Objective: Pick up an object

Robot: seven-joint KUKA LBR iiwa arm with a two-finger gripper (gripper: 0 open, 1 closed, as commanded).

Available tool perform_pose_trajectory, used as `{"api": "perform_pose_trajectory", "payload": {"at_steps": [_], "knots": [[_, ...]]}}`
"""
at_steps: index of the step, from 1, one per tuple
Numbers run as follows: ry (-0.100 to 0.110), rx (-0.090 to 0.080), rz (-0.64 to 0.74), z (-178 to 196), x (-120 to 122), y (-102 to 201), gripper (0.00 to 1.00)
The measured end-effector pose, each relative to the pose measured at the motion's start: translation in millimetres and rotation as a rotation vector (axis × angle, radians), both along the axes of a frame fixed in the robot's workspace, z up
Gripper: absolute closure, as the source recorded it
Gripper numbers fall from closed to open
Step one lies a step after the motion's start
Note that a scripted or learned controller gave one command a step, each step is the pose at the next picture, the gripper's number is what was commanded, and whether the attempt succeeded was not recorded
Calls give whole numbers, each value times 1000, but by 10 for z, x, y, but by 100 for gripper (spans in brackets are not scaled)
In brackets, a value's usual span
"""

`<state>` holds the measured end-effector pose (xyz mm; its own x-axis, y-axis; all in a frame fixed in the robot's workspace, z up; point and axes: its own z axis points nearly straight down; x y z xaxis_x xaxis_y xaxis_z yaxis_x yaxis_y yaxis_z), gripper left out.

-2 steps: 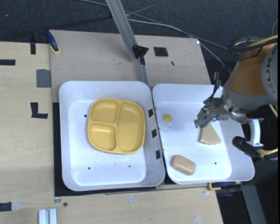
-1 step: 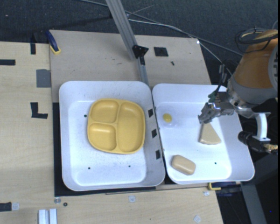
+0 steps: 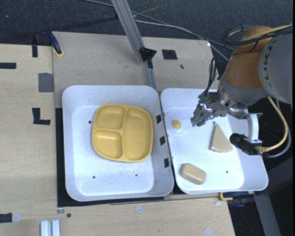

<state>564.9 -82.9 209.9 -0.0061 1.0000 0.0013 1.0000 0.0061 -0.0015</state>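
Observation:
In the right bin (image 3: 236, 181) lie three objects: a small yellow round piece (image 3: 176, 124) at the left, a beige wedge (image 3: 219, 139) in the middle right, and a tan oval loaf (image 3: 192, 173) near the front. My gripper (image 3: 199, 118) hangs over the bin's upper middle, between the yellow piece and the wedge, touching neither as far as I can see. Nothing shows between its dark fingers.
The left bin (image 3: 78, 176) holds a yellow divided plate (image 3: 123, 132). A metal pole (image 3: 130, 23) slants down to the gap between the bins. The arm's orange band (image 3: 246, 65) and black cables (image 3: 250, 144) hang over the right bin's far right side.

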Motion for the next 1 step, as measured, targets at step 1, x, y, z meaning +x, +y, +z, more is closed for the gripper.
{"api": "perform_pose_trajectory", "payload": {"at_steps": [1], "knots": [[-1, 1, 2, 106, 165, 586, 100]]}}
